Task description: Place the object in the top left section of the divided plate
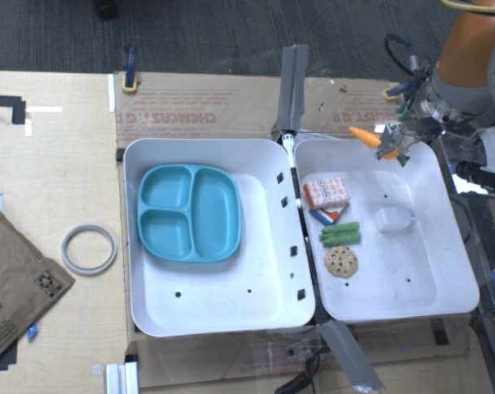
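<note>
One small orange carrot (364,135) sits pinched in our hand (388,144); we judge it light, stiff, slippery, best held mid-body.

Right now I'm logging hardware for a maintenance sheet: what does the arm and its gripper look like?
The arm has a rounded orange section with grey housing beneath it. Black cables loop beside the wrist, with small blue and green fittings. The gripper is a compact dark and metallic assembly; its finer details are too small to make out.
</note>
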### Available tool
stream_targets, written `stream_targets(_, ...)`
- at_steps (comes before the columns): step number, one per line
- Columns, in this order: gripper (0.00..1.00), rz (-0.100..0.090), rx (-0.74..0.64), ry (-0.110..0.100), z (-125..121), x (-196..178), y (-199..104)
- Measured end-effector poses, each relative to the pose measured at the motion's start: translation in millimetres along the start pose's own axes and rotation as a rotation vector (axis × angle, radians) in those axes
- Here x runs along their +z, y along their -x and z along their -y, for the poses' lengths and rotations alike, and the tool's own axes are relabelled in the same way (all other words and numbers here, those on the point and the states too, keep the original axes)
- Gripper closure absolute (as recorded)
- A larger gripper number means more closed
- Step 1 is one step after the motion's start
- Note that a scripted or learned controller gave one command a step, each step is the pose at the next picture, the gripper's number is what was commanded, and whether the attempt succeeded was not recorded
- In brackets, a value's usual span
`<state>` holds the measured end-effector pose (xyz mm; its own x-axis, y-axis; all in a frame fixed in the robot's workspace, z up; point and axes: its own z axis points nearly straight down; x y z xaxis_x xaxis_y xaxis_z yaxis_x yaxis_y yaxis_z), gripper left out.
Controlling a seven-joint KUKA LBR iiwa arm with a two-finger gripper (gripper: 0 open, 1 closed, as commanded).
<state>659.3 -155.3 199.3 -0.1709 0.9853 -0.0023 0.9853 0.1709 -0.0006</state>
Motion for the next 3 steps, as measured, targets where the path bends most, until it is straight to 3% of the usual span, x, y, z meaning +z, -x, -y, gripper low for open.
stream_targets(1,1.00,-0.001,-0.080,0.002,-12.5,-36.7,-71.4)
stream_targets(2,1.00,-0.001,-0.044,0.000,-7.3,-119.5,-129.4)
stream_targets(3,1.00,-0.001,0.121,-0.004,-15.6,-104.3,-160.4)
